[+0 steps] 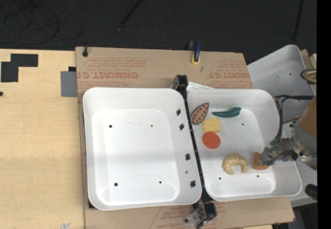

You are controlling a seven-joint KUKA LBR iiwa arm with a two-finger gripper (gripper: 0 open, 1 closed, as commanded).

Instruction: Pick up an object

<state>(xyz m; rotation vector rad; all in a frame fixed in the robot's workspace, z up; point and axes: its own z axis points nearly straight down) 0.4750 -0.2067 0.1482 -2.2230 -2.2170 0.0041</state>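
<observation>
Gripper (267, 158) low at the frame's right, finger state impossible to tell, over a small orange-brown piece (260, 161); tan croissant (235, 163) just left, red round disc (211, 140) beyond

I see my 1 arm (310, 137) reaching in from the right, wrist low, with the gripper (268, 157) at its left end pointing leftward and down
</observation>
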